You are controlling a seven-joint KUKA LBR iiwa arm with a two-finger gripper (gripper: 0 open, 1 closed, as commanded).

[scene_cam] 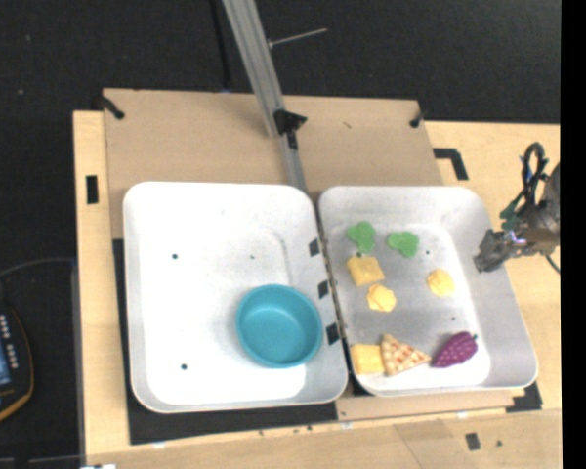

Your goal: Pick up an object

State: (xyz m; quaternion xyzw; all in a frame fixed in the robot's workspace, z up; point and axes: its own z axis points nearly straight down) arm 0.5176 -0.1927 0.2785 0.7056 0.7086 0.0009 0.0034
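White bins sat side by side on the bench (225,135): left bin (205,223) and right bin (449,203), their inner rims touching along the middle. My gripper (492,252) hung at the right bin's right rim, about halfway down that side, over the rim's edge and apart from every item. Fingers appeared as a small dark grey cluster; I could not tell whether my jaws were spread or pressed together. Nothing showed between them.

Left bin held a blue bowl (278,324), upright, in its lower right part, near the shared rim.

Right bin contents, all lying flat on the floor:
- two green pieces in the upper middle, left one (361,234) and right one (403,243), near each other but apart
- yellow block (364,270) just below the left green piece
- yellow lump (381,298) just below that block, close to touching
- small yellow piece (440,282) to the right, nearest my gripper but well short of it
- yellow wedge (367,360) at the lower left, touching a pizza slice (402,356) on its right
- purple grapes (455,349) just right of the slice, near the lower right corner

Grey pole (259,62) ran at a slant from the top of the view down to the bins' shared rim
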